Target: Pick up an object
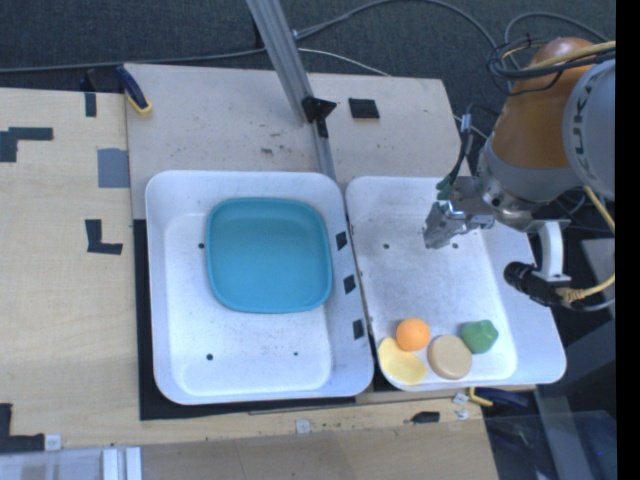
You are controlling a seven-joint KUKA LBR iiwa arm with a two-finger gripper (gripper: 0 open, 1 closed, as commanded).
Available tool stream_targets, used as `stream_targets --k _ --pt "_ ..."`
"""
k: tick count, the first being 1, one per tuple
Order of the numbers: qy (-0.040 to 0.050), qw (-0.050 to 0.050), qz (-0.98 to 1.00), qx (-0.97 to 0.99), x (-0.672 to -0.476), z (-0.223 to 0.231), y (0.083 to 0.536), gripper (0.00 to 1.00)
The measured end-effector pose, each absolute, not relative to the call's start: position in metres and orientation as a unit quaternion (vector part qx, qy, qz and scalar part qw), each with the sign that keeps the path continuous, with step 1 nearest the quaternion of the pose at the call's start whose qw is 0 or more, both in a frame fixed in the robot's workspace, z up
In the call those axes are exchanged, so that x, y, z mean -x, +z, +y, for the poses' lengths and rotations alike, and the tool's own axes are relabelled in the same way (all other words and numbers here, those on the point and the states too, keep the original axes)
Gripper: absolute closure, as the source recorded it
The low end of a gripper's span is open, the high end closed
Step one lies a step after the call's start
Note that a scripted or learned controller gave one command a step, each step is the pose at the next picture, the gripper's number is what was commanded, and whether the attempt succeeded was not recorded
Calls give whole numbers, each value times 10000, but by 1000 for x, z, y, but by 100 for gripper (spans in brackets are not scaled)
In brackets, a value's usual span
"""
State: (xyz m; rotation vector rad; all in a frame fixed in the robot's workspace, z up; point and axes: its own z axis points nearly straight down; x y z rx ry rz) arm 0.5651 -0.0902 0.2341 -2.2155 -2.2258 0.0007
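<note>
No legible text, labels, brand marks, numbers or signs anywhere. Grey arm housing at right edge carries dark marking, cut off by frame, unreadable. Black tape patches on bench are blank, no lettering.

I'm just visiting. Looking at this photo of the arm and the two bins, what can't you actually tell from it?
- Gripper, camera view: too small and blurred to read its state.
- Yellow piece: partly covered by the orange ball and tan disc.
- Green item: too small to identify.
- Arm: cut off by the right edge.
</note>
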Motion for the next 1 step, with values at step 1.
stream_targets --k 1 --pt "2 8 -7085 7057 -579 -39 225 100"
